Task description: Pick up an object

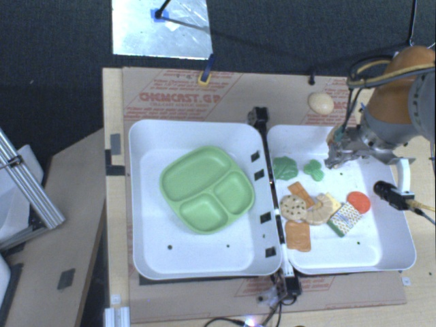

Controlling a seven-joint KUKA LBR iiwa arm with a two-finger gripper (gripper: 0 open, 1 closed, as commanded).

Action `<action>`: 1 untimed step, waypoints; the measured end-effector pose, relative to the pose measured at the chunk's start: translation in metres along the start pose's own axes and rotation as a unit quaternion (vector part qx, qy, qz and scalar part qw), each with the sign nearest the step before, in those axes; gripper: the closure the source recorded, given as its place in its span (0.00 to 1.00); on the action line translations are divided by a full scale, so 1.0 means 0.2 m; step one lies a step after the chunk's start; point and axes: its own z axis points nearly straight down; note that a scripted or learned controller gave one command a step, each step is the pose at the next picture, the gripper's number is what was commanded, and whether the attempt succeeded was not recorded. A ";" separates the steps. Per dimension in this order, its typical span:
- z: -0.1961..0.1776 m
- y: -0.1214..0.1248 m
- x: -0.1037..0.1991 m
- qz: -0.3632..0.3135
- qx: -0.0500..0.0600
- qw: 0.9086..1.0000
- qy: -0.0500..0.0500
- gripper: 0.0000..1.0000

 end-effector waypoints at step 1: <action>-0.22 0.02 0.01 -0.001 0.000 1.000 0.000 1.00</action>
